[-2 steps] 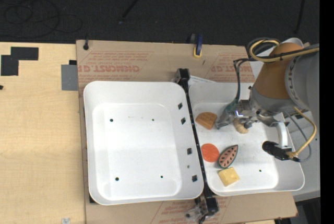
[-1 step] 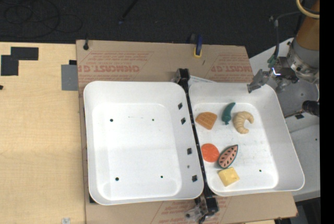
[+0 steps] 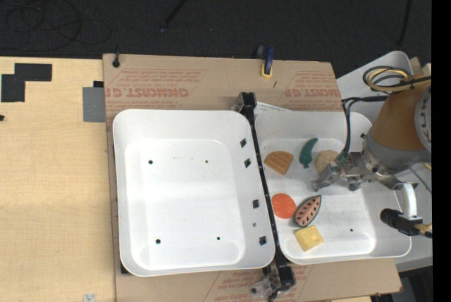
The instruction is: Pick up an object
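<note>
Arm in from the right, wrist low.
My gripper point(image 3: 331, 177) points left, my grey wrist point(image 3: 394, 153) and orange band point(image 3: 398, 117) bulking behind it.

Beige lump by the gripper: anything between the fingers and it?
Nothing visible. The gripper sits in the right bin right at the beige lump, with the teal piece just left of the lump. The tan wedge, orange disc, spotted oval and yellow block lie off to the side.
</note>
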Controlling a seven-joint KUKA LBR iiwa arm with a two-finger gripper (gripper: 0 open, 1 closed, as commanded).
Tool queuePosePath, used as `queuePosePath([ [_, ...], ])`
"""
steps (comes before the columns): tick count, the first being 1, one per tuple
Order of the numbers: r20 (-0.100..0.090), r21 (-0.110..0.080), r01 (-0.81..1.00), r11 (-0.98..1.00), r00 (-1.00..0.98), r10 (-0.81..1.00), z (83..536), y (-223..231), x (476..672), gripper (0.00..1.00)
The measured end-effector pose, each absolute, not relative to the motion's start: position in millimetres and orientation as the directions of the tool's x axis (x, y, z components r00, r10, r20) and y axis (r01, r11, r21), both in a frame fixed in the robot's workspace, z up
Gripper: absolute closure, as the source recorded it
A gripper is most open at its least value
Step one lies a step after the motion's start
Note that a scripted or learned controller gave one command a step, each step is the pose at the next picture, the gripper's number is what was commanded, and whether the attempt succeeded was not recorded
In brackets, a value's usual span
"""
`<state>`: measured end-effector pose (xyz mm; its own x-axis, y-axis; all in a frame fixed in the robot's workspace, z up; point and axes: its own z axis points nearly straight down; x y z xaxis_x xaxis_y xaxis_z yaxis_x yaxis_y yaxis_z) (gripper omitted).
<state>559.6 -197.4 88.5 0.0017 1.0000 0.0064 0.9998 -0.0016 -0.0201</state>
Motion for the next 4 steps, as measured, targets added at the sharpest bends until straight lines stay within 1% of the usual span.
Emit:
queuePosePath([
  [1,-0.007,0.017,1.000,0.002,-0.002,1.000,279.5,-202.2,597.5,0.00],
  [2,0.007,-0.017,1.000,0.002,-0.002,1.000,117.2,-159.4,603.6,0.00],
  [3,0.001,-0.005,1.000,-0.001,0.001,1.000,136.3,-163.2,606.9,1.00],
  [4,-0.003,0.006,1.000,-0.001,0.001,1.000,226.6,-176.4,574.7,1.00],
])
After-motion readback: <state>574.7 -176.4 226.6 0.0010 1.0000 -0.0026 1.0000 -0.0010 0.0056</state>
